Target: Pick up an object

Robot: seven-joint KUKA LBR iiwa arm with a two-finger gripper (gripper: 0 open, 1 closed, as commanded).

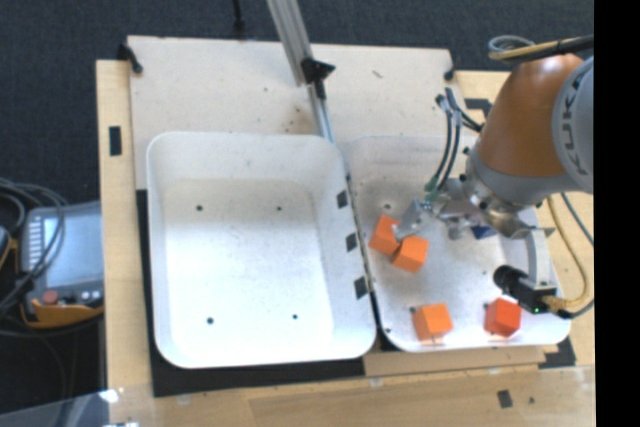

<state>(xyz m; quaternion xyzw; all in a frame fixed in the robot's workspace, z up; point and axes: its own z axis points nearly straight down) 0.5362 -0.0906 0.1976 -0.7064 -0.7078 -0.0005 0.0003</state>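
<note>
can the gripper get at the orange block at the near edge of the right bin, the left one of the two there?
Probably yes. That orange block sits alone on the right bin floor, apart from its neighbours, with nothing over it, and the gripper is already in this bin, by two other blocks.

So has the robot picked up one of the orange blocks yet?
Not yet, as far as the picture shows. Reaching looks done: the tool is low in the right bin, right at two orange blocks lying close together. In hand: closing on one of them, though a grip can't be confirmed. Left: lifting it up. Two other blocks sit near the bin's front edge.
</note>
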